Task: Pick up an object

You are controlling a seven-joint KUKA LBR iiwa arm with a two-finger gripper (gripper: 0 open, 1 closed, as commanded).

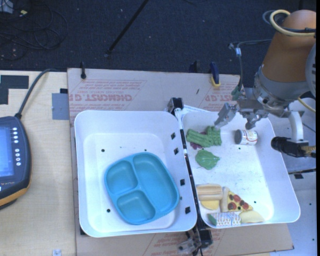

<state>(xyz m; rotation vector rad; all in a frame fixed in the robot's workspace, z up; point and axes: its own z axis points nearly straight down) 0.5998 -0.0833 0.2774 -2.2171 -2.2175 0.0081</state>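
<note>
White with a red band, the small can (pixel 249 137) lies on its side on the floor of the right bin (pixel 277 169), just below the hand (pixel 236 119) and a little toward the arm's side of it. It looks light, rigid and smooth, so it would probably roll or skid if nudged on its curved wall; the safer hold, I judge, is across the short cylinder's body with the fingers square to its axis, not on the dark end cap. The hand hangs above the bin's far edge with its two fingers (pixel 224 114) spread apart and nothing between them. Further from the hand, toward the bin divider, sit green plastic leafy pieces (pixel 205 138) and a rounder green lump (pixel 207 159) just beyond them; both look light, stiff and irregular. Well away, at the bin's near end, lie a hot dog bun (pixel 209 192), a pizza slice (pixel 236 201) and a yellow wedge (pixel 252 216). The left bin (pixel 96 127) beyond holds a blue divided plate (pixel 141 187), all on the table (pixel 37 217).
</note>
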